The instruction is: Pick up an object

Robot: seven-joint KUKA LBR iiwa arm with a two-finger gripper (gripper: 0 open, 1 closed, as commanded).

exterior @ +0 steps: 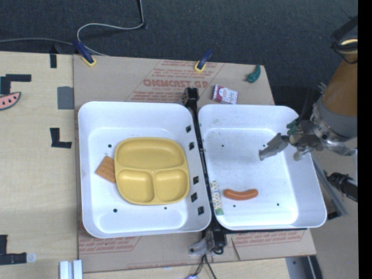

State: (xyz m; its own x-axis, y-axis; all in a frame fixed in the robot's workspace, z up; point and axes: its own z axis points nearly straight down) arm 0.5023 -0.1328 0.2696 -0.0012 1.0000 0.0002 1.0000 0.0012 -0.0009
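Observation:
A small orange-red sausage (240, 194) lies in the right bin (244, 121), near its front wall. In the left bin (93, 132) sits a yellow divided plate (152, 170), and a brown square wafer (106, 168) peeks out from under the plate's left edge. My gripper (287, 150) hangs over the right side of the right bin, behind and to the right of the sausage. Its fingers (271, 149) are spread open with nothing between them.
A narrow patterned strip (215, 197) lies along the right bin's left wall. Behind the bins, on the cardboard, are a small red-and-white packet (224, 94), a teal object (253, 73) and two yellow clamps (203, 63). A cable (110, 27) loops across the dark floor.

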